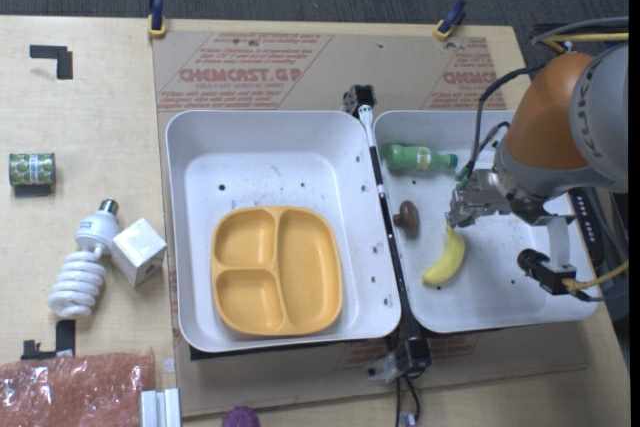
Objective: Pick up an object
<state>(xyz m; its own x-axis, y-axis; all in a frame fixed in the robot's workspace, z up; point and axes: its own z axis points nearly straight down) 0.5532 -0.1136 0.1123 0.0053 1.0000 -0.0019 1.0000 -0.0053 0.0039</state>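
In the right bin (pixel 500 310), a yellow banana (pixel 445 260) lies near the middle. A small brown object (pixel 407 216) rests to its upper left, close to the bin's left wall. A green bottle (pixel 421 157) lies on its side at the back. My gripper (pixel 461 212) hangs low over the banana's upper tip, at or just above it. The wrist above hides how the gripper meets the banana.
The left bin (pixel 200 155) holds a yellow divided plate (pixel 277 270). On the bench to the left lie a spiral light bulb (pixel 82 267), a white cube (pixel 139 251), a green can (pixel 32 171) and a pink bag (pixel 70 393).
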